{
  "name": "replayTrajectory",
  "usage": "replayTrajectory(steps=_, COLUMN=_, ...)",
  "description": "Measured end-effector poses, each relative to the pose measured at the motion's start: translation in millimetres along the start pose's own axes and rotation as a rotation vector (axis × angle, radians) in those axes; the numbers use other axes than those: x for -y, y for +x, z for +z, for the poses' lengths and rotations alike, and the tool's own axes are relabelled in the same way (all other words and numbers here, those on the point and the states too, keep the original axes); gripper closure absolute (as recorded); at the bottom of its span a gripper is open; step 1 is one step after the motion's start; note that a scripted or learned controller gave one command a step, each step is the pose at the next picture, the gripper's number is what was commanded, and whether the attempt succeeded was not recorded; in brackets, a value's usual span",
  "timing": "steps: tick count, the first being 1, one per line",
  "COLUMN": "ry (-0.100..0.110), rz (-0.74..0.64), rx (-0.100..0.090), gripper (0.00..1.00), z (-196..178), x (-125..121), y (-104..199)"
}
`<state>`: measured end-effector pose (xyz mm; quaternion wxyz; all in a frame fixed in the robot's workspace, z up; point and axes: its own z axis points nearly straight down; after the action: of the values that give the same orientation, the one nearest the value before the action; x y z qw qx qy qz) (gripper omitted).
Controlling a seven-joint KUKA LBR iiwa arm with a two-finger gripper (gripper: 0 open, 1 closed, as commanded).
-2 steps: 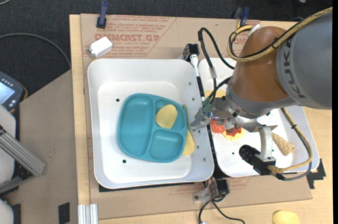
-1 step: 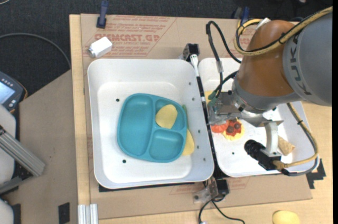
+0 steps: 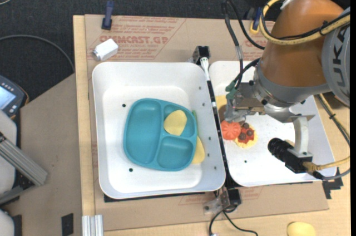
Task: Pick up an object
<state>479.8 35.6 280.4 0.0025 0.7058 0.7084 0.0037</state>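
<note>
Tool [image 3: 232, 112] is low over the right bin [image 3: 267, 173], hugging its left edge by the divider; can't tell its state from up here; an orange-red toy [image 3: 230, 129] sits just under it, touching a little pizza-like piece [image 3: 245, 137]; left bin [image 3: 111, 118] has a teal divided tray [image 3: 150, 134] with a yellow piece [image 3: 176, 122]; open white floor toward the right bin's near edge.

One fixed camera looks down at a slant on both bins [image 3: 105, 118], arm [image 3: 300, 45] entering from right.
</note>
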Motion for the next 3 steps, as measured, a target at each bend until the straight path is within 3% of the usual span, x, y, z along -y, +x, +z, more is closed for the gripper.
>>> replayTrajectory(steps=1, ry=-0.001, rz=-0.003, rx=-0.001, gripper=1.00, z=-73, x=-1, y=39)
replayTrajectory(steps=2, ry=0.002, rz=-0.003, rx=-0.002, gripper=1.00, z=-121, x=-1, y=90)
replayTrajectory(steps=3, ry=0.004, rz=0.006, rx=0.002, gripper=1.00, z=-138, x=-1, y=62)
